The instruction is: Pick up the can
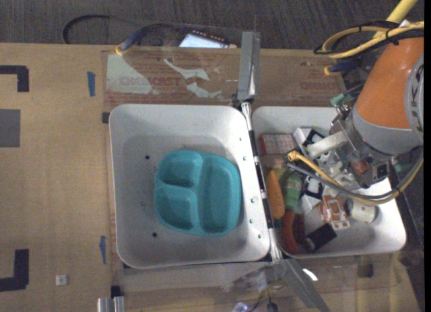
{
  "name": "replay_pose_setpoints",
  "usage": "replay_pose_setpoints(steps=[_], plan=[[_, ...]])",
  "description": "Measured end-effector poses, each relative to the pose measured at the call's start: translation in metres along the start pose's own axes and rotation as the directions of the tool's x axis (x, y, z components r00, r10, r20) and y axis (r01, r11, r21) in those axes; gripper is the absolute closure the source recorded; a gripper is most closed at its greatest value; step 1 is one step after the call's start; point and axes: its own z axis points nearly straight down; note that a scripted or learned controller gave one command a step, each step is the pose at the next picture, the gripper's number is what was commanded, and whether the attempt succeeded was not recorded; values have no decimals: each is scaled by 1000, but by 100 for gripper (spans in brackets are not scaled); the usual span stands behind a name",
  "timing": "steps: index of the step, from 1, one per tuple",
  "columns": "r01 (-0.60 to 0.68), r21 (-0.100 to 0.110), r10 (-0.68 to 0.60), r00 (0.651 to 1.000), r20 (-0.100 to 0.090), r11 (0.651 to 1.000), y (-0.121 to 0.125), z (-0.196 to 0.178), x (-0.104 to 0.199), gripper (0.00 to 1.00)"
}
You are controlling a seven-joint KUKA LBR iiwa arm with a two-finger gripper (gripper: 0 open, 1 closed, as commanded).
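Note:
The right bin [387, 236] holds a heap of small items. A green cylindrical item [293, 190], which may be the can, lies near the bin's left wall beside an orange carrot-shaped piece [275, 195]. A white cylinder [364, 212] lies toward the bin's right side. The arm, with its orange band [387, 88], hangs over the right bin. My gripper [335, 167] is low over the middle of the heap, right of the green item and up-left of the white cylinder. The wrist and cables hide much of it.
The left bin [128, 135] holds a teal divided plate [198, 193]. In the right bin there are also a red-and-white box [335, 211], a black block [319, 236], a red piece [289, 231] and a pink-checked card [277, 144]. A yellow cable [323, 177] loops over the heap.

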Motion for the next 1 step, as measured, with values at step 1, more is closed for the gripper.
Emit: replay_pose_setpoints(steps=[1], plan=[[105, 4, -105, 994, 4, 994, 24, 20, -8, 100]])
